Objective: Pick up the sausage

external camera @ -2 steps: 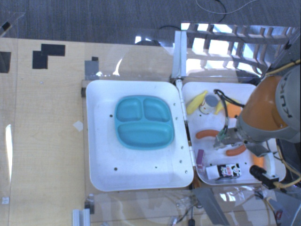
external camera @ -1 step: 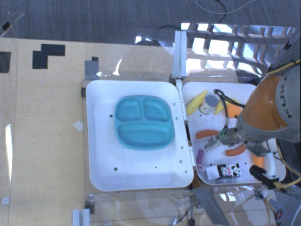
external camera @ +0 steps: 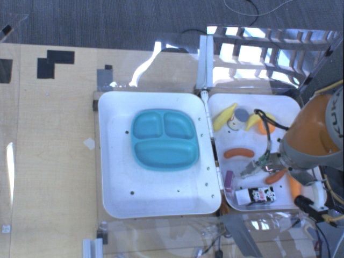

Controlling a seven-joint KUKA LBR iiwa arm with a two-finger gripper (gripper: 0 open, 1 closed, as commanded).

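Camera view: sausage [external camera: 238,153] lies loose in the right bin [external camera: 285,102], just left of the hand [external camera: 257,167], whose fingers look narrowly parted and grip nothing. No grasp made; closing on it and lifting remain.

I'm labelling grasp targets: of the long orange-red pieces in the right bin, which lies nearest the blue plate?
The sausage, lying crosswise mid-bin. The carrot-like piece sits farther right, beside the gripper.
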